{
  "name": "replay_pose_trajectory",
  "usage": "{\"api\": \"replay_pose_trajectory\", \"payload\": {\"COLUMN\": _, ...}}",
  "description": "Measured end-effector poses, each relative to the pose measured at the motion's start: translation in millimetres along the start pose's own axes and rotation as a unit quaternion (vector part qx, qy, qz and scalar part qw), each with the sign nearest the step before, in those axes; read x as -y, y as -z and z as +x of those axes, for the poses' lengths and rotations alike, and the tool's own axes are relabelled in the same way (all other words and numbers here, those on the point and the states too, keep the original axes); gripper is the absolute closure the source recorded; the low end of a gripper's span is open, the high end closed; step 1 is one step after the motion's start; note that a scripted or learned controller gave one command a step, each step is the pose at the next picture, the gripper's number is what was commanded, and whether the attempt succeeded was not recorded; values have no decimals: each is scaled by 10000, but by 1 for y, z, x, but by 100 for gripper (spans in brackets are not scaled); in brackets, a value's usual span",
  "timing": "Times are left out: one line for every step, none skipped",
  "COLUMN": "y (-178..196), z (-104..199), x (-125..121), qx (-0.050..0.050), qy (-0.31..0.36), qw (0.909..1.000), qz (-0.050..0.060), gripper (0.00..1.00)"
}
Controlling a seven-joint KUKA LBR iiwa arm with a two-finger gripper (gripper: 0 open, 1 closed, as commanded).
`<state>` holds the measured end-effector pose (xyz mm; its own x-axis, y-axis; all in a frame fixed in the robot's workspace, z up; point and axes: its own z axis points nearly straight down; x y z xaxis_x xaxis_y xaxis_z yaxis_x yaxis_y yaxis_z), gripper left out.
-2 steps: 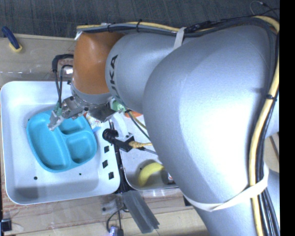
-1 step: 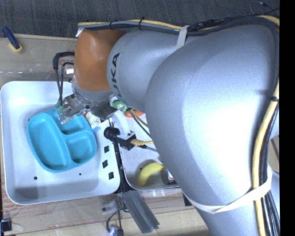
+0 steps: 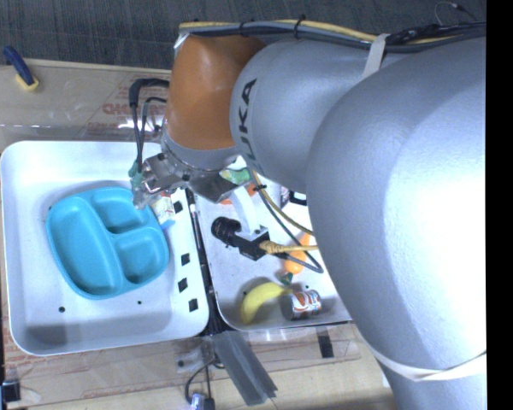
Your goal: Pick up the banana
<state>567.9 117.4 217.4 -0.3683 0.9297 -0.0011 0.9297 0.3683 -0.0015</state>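
Note:
The yellow banana (image 3: 261, 300) lies near the front edge of the right bin (image 3: 232, 272), partly curled toward a small red and white can (image 3: 305, 301). My gripper (image 3: 154, 196) hangs over the left bin (image 3: 17, 229), at the upper right rim of a blue divided tray (image 3: 107, 242). It is well to the left of the banana and farther back, and nothing yellow is at its tip. The grey arm with its orange band covers most of the right bin.
Orange pieces (image 3: 296, 261) lie in the right bin just behind the banana. A greenish item (image 3: 235, 176) peeks out under the wrist. The blue tray takes up much of the left bin. A blue and yellow clamp (image 3: 19, 67) sits on the bench's far left corner.

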Motion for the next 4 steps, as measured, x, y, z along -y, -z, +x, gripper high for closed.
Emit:
{"api": "replay_pose_trajectory", "payload": {"y": 0, "z": 0, "x": 0, "qx": -1, "qy": -1, "qw": 10000, "qz": 1, "gripper": 0}}
{"api": "replay_pose_trajectory", "payload": {"y": 18, "z": 45, "x": 53, "qx": -6, "qy": 170, "qw": 9999, "qz": 10, "gripper": 0}}
{"api": "replay_pose_trajectory", "payload": {"y": 28, "z": 45, "x": 53, "qx": -6, "qy": 187, "qw": 9998, "qz": 21, "gripper": 100}}
{"api": "replay_pose_trajectory", "payload": {"y": 28, "z": 45, "x": 53, "qx": -5, "qy": 188, "qw": 9998, "qz": 21, "gripper": 0}}
